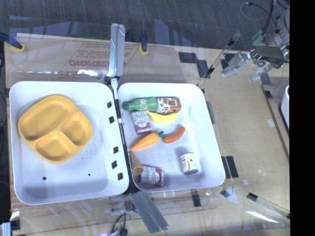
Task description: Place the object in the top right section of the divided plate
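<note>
A yellow divided plate [55,127] lies in the left bin [29,181], toward its upper left. It has one large section at the upper left and two smaller ones, at the right and at the bottom, and nothing lies in any of them. The loose objects are in the right bin [209,132]: a green bottle [147,103], a banana [162,116], a maroon packet [141,122], a carrot [145,141], an orange-red sausage [173,134], a small can [189,163], a waffle cone [136,166] and a maroon pouch [151,176].
A metal divider post [116,50] rises between the bins at the back. Clamps and cabling [261,53] sit on the bench at the top right. Bare bench surface [251,132] lies right of the right bin.
</note>
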Controlling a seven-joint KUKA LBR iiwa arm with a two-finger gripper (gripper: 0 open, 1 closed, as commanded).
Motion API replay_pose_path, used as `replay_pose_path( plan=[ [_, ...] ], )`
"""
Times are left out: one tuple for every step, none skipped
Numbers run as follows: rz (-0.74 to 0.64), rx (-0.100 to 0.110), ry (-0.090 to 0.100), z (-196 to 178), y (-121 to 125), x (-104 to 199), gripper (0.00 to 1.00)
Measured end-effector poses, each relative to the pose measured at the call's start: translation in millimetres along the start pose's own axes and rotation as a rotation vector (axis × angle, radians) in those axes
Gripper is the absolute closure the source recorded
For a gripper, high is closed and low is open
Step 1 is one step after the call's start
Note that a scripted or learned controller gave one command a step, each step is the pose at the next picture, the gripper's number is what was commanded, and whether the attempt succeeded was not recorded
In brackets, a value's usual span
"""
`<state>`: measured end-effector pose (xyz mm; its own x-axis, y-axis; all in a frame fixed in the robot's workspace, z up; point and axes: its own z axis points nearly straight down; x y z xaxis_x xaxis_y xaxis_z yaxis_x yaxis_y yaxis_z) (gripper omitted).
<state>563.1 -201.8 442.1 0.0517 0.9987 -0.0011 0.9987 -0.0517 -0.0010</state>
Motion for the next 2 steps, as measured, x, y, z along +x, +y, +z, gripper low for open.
replay_pose_path(
  plan=[
    [0.526,0.005,0.001,1.0,-11.3,1.4,0.00],
    [0.595,0.003,0.000,1.3,61.6,10.4,0.00]
  ],
)
